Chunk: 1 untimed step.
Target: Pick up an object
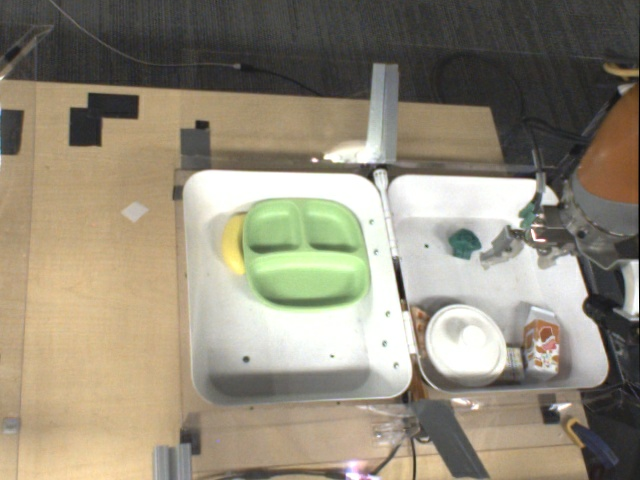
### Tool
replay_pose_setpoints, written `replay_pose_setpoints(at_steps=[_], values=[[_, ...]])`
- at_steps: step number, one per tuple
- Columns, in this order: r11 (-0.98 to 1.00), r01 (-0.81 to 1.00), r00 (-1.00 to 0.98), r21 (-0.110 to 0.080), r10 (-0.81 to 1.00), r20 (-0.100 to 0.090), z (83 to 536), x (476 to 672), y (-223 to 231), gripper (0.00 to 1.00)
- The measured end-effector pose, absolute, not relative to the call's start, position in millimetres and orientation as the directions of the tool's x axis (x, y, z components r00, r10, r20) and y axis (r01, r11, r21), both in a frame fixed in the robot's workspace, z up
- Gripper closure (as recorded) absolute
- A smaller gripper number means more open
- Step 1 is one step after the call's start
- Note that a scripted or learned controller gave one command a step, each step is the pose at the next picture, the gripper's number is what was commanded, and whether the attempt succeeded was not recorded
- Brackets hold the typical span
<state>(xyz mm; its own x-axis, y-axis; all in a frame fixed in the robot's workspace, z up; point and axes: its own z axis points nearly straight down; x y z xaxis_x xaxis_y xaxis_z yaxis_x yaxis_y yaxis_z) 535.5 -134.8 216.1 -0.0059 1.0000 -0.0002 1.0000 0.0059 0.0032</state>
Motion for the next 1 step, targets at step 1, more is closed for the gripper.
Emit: replay_pose_setpoints(at_steps=[1], values=[[0.098, 0.995, -0.098, 0.002, 0.995, 0.000, 154.5, 576.6, -94.4, 0.00]])
